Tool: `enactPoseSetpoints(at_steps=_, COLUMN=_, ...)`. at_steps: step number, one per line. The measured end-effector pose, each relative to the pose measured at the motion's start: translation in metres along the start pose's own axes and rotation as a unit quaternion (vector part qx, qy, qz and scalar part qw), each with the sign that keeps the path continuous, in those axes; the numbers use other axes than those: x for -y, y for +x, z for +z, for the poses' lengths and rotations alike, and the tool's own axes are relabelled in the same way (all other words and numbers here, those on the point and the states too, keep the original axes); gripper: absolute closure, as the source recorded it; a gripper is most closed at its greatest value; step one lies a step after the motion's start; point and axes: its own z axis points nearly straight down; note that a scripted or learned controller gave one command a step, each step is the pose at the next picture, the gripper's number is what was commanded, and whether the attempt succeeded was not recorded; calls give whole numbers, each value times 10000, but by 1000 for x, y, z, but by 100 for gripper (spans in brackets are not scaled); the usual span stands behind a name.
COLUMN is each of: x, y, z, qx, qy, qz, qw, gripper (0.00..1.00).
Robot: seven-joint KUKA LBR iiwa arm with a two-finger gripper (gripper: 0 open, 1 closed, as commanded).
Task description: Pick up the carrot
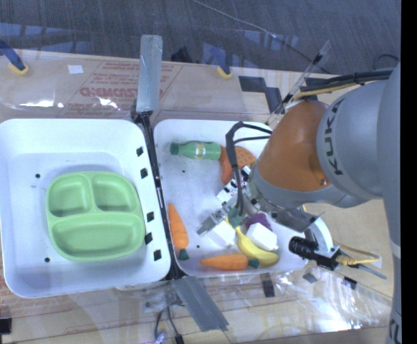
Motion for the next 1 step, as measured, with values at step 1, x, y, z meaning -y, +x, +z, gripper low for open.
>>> enactPoseSetpoints(at_steps=1, x=-22, y=-18, z=65, qx=57, qy=-33, qz=-105, qw=9999, gripper=0)
